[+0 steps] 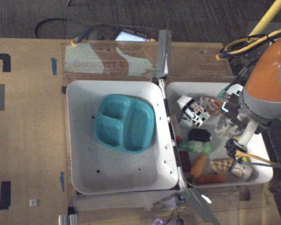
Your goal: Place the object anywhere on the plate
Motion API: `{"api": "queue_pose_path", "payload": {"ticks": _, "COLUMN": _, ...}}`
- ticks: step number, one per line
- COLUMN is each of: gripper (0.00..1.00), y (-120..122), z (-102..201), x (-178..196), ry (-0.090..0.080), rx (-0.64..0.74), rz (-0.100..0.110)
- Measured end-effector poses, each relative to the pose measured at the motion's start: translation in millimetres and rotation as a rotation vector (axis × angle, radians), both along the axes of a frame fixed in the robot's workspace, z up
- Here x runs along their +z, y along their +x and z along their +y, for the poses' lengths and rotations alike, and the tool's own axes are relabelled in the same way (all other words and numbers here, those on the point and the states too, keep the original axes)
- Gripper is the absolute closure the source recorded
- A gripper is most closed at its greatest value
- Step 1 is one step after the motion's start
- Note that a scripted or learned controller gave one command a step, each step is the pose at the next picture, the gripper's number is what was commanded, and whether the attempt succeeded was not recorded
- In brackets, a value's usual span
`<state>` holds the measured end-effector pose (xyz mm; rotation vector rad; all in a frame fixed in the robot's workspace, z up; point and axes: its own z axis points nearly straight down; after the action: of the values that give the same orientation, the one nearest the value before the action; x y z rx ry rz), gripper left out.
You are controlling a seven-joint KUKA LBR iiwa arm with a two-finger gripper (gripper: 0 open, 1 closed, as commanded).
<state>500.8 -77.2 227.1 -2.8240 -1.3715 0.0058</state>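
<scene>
Claw (232, 125) state impossible to tell; hovering right of teal divided plastic plate (125, 123), risking grabbing neighbouring clutter instead.

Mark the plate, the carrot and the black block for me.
plate (125, 123): camera view, on its middle ridge.
carrot (198, 165): camera view, mid-body.
black block (199, 135): camera view, top face.

Left bin (79, 172) open around teal plate (125, 123) — right bin (264, 165) crowded with toys (196, 146).
</scene>
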Motion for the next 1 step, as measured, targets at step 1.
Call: {"api": "queue_pose_path", "payload": {"ticks": 1, "gripper": 1.0, "y": -6.0, "z": 97.1, "x": -43.4, "ry": 0.002, "rx": 0.256, "rz": 0.0}}
